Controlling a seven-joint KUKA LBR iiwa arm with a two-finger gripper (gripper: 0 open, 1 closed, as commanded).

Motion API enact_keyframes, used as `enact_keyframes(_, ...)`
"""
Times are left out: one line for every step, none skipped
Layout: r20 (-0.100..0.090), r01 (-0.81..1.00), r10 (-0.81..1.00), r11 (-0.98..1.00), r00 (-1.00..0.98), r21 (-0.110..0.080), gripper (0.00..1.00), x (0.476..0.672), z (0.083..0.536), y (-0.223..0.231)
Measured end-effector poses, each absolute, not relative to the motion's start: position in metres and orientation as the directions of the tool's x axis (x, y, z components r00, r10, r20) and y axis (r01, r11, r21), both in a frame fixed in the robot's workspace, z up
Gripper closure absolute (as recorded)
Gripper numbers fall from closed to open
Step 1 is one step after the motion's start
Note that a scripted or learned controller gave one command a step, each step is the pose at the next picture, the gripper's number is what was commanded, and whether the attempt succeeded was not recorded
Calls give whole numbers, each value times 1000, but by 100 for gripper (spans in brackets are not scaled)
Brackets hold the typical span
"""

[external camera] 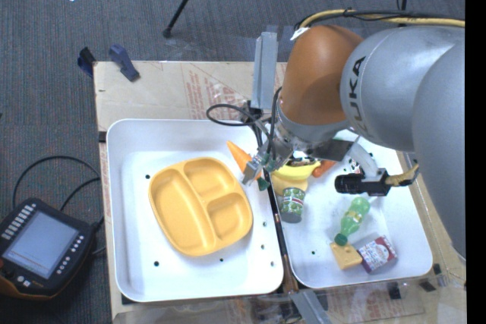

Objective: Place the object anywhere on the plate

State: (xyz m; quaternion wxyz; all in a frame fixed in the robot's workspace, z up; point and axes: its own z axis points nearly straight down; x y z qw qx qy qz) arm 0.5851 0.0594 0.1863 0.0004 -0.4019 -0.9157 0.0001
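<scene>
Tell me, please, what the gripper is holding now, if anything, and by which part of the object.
It cannot be told. The gripper hangs over the seam between the two bins, close beside the orange carrot, near the yellow plate, but the arm's wrist hides its tip.

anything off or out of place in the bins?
One thing: the toy carrot sits on the left bin's floor beside the yellow plate, not on it. In the right bin, the green bottle lies on its side. Nothing looks spilled or damaged.
</scene>
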Motion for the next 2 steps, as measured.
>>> enact_keyframes(0,736,736,677,-677,0,0,585,187,59)
enact_keyframes(0,736,736,677,-677,0,0,585,187,59)
